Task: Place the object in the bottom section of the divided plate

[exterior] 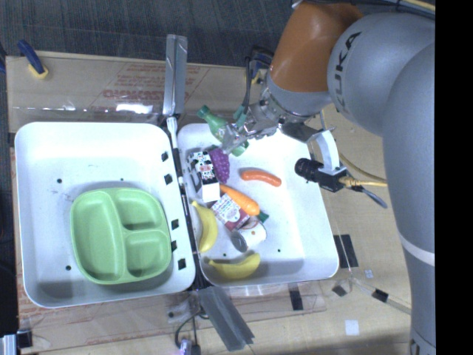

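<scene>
Your bench (pixel 89 80) carries two white bins: the left bin (pixel 44 154) holds the green divided plate (pixel 118 235), its three sections bare. The arm (pixel 384 65) leans in over the right bin (pixel 314 220), its gripper (pixel 238 133) low at the far corner. There it touches a green object (pixel 211 118) above the purple grapes (pixel 220 165) and sausage (pixel 260 176); whether it grips, you cannot tell.

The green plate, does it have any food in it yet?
No, it is empty. The green plate sits in the left bin with all its sections bare, and the toy food, like the carrot, lies in the right bin.
</scene>
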Robot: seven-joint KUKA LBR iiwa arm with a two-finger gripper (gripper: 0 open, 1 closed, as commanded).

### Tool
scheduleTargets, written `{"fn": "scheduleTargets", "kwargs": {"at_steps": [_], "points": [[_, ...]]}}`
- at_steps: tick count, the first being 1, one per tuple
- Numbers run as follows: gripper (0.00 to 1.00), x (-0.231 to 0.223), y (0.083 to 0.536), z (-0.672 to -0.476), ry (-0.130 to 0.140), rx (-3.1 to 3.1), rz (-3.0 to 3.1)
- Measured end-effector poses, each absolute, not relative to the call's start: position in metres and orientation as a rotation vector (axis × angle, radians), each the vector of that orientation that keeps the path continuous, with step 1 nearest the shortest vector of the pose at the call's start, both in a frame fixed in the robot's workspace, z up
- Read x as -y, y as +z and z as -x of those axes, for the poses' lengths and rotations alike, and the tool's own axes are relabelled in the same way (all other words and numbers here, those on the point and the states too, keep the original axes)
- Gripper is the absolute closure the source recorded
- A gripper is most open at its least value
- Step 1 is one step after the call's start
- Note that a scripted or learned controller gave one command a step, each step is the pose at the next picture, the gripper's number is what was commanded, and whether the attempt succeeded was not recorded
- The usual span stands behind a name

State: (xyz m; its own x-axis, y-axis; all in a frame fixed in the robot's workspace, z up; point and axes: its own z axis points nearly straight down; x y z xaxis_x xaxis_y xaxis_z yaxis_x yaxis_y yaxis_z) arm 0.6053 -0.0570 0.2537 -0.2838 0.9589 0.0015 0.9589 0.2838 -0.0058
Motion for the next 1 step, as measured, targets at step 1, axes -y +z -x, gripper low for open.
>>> {"fn": "scheduleTargets", "kwargs": {"at_steps": [1], "points": [[1.00,0.0744,0.2821,-0.5417,0.010,2.176,2.257]]}}
